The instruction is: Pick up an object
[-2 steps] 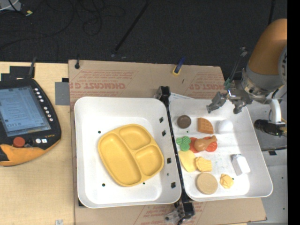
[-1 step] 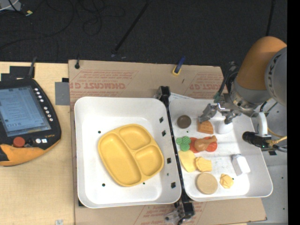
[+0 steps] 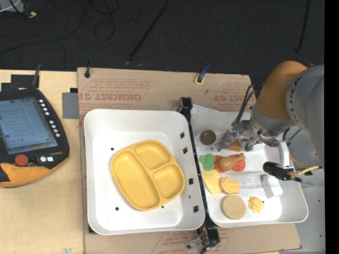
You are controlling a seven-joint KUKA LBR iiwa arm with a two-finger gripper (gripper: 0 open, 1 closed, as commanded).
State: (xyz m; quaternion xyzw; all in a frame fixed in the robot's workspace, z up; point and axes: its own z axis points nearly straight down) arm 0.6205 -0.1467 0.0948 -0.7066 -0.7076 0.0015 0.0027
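Over the right bin, the hand hangs just above the toy food; whether it is apart or together cannot be told. Judged step: approach, next calling for a descent onto one item. Nearest lies an orange-and-red piece, beside a small brown ball.

The counter carries a cardboard sheet; two white bins sit side by side on it, the left bin touching the right bin. A teach pendant lies at the counter's left.
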